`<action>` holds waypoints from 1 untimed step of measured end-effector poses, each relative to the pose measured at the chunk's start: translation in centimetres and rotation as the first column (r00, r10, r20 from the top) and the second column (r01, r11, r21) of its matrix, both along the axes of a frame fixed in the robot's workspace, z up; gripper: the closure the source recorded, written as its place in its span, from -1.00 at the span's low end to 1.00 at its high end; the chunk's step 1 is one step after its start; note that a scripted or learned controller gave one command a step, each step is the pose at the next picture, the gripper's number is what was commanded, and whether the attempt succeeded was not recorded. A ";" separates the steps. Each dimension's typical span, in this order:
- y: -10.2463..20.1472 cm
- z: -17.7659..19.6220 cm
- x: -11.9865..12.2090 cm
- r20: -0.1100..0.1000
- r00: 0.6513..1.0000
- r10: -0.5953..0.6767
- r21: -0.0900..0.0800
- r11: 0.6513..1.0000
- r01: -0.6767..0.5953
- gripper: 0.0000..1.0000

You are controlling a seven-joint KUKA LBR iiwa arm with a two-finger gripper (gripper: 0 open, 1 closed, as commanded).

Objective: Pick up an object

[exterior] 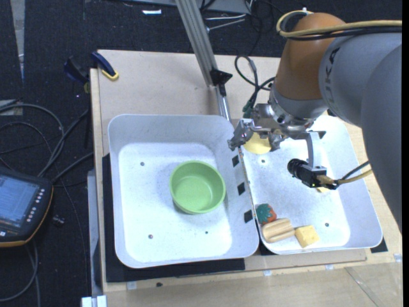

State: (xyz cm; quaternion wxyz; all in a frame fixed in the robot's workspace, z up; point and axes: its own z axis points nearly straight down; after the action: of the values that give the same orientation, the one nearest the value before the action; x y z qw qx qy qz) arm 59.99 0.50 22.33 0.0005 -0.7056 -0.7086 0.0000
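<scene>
Near edge of right bin (358, 235): yellow block (307, 236), tan cylinder (276, 229), small red-green piece (264, 212), bunched together. Green bowl (197, 187) sits alone in left bin (128, 171). Further back, gripper (259, 136) low over pale yellow object (258, 147) by bins' shared wall. Finger state: cannot tell. Looks like grasp attempt; next comes a secure closing, then straight lift.

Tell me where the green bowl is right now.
The green bowl sits upright near the middle of the left bin in the camera view, apart from the small items in the right bin.
</scene>
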 end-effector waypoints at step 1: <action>5.1 -0.6 1.8 0.000 1.000 0.000 0.000 1.000 0.000 1.00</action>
State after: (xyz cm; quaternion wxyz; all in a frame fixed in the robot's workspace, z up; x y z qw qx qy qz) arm 61.75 5.59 21.78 0.0006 -0.7055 -0.7087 -0.0002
